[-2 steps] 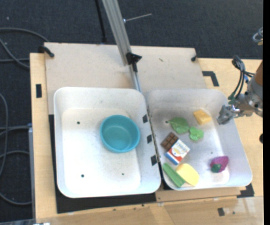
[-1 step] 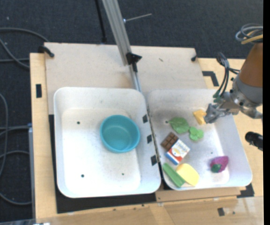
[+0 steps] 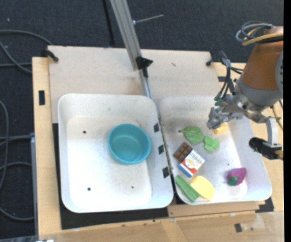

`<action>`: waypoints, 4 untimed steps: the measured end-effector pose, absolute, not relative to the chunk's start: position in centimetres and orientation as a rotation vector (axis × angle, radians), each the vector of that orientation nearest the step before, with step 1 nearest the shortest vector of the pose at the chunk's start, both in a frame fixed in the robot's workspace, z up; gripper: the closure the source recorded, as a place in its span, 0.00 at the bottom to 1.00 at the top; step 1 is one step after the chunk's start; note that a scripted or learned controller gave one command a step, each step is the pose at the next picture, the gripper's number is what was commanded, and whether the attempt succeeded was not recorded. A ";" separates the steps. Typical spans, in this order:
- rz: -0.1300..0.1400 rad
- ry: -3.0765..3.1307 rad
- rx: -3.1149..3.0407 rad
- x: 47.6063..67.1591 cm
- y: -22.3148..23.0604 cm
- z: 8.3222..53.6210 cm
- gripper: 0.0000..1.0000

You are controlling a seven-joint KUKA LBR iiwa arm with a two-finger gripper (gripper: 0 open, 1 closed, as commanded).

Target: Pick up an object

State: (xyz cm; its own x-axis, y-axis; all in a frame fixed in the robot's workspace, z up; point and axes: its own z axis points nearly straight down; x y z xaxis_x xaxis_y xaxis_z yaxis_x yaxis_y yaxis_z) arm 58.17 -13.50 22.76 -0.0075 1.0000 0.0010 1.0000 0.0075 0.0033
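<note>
Reaching stage, apparently: gripper [image 3: 217,122] low inside the right bin [image 3: 256,185], just over a small yellow object [image 3: 221,129] up and right of the green pieces [image 3: 199,137], grip impossible to judge; next, closing squarely and lifting.
</note>
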 end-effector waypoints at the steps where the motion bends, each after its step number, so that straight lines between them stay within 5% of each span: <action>1: 0.003 2.230 2.212 59.9 -8.0 22.1 1.00; 4: 0.006 2.230 2.212 64.2 7.4 23.5 1.00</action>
